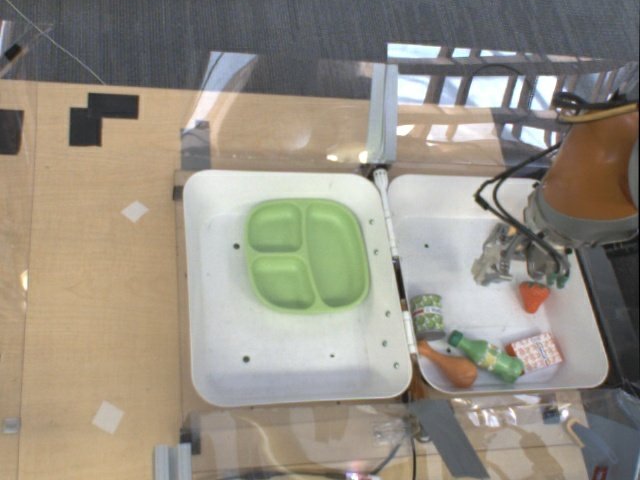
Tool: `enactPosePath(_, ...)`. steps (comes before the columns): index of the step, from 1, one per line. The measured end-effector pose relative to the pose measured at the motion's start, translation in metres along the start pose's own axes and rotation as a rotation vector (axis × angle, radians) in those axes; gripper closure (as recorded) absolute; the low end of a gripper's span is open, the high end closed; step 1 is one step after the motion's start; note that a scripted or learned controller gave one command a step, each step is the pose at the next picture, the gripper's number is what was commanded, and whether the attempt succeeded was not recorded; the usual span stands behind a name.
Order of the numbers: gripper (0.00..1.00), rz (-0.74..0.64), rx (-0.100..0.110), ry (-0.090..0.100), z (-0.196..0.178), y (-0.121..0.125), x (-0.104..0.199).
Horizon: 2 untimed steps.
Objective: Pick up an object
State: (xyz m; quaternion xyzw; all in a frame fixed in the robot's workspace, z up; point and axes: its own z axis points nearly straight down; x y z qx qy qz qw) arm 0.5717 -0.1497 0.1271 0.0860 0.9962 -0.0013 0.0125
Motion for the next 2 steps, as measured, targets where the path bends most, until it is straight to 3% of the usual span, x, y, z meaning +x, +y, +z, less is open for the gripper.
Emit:
enactPosePath(1,1.0,0.182,0.001,0.015,-0.055,-0.005,0.049)
enactPosePath(2,1.0,0.497,0.006,0.015,-0.068,-0.068,0.066)
